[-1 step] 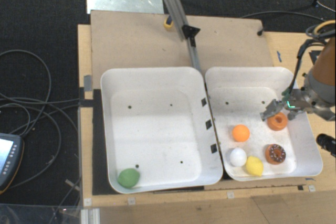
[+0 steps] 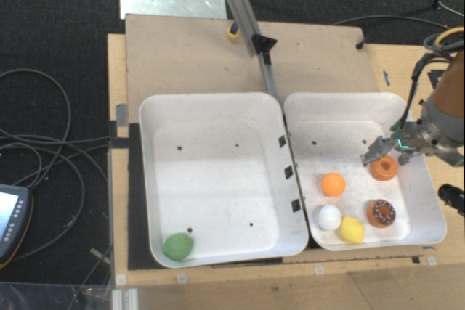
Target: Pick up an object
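Note:
The right bin (image 2: 341,98) holds an orange ring (image 2: 383,169), an orange ball (image 2: 333,184), a white ball (image 2: 329,217), a yellow lemon (image 2: 352,229) and a brown sprinkled donut (image 2: 381,213). A green round object (image 2: 177,246) lies in the front left corner of the left bin (image 2: 211,102). My gripper (image 2: 379,152) hangs over the right side of the right bin, just above and slightly left of the orange ring. Nothing is visibly held in it.
A slanted metal pole (image 2: 243,7) rises from behind the two bins, near where they meet. Cables (image 2: 43,149) and a tablet (image 2: 11,218) lie on the floor to the left. A brown board (image 2: 312,58) lies behind the bins.

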`<action>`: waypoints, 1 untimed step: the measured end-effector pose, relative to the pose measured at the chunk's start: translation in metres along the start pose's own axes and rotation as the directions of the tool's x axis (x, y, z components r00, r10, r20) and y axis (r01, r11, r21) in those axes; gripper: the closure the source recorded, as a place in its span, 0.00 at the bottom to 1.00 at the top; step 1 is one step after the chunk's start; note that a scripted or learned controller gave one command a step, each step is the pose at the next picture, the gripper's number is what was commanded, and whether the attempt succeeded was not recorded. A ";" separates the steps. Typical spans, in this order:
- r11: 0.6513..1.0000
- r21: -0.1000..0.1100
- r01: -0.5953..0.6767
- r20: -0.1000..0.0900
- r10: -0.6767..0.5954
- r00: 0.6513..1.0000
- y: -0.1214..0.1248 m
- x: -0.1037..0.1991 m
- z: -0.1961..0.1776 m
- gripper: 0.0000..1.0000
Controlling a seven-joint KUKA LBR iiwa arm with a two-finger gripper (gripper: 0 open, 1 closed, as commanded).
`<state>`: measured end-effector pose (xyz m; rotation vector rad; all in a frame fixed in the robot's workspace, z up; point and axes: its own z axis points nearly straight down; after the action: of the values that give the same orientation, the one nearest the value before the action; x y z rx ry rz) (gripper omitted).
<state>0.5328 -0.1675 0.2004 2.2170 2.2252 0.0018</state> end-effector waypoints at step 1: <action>1.000 0.006 -0.003 -0.001 0.003 1.000 -0.002 -0.001 0.063 0.00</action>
<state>0.5306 -0.1686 0.1378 2.2237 2.2252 -0.0033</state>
